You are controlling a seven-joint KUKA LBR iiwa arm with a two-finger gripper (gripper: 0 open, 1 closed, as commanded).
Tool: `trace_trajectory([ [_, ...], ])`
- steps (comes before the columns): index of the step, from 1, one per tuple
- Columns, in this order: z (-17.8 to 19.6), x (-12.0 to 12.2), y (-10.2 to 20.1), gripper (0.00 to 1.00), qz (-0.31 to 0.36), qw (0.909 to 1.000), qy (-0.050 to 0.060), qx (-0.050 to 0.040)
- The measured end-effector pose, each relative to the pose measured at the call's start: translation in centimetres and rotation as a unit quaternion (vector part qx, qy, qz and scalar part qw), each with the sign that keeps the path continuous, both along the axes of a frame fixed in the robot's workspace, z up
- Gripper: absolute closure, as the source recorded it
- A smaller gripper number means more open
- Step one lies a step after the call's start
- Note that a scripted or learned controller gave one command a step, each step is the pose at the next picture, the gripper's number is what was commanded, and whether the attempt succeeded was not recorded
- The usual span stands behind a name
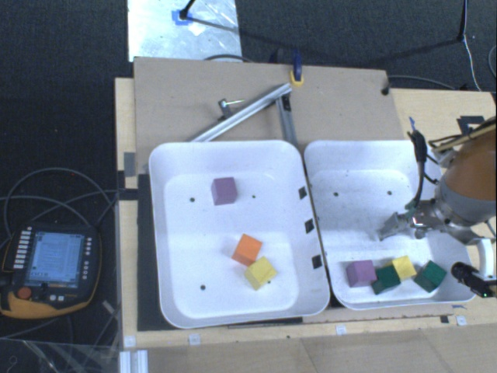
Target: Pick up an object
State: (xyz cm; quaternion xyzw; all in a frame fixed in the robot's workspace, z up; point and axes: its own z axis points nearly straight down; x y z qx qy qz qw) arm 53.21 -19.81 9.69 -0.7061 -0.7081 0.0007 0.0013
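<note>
Blocks in the right-hand shallow white plastic bin (365,158) are what I would go for: a small purple cube (360,273), a dark green cube (385,279), a small yellow cube (404,267) and a second dark green cube (429,275) sit in a tight row along the near wall, some touching. My gripper (396,225) hangs just above and beyond that row in the same bin, so the cubes lie toward the near rim from it, the yellow one closest. Whether it is wide or narrow I cannot tell from this slant, and nothing shows between its tips. The left bin (225,150) holds a purple cube (224,190), an orange cube (247,249) and a yellow cube (260,273), well apart from the gripper. All look hard, matte and square-edged, with no long axis; the crowding could make a clean grasp difficult, I judge.
</note>
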Motion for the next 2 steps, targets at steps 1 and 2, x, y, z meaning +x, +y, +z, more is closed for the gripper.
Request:
trace_trajectory([
  [1,1.4,0.2,-0.1,1.00,0.001,1.0000,-0.003,-0.0010],
  [2,5.8,0.6,0.3,1.00,0.001,1.0000,-0.004,-0.0013],
])
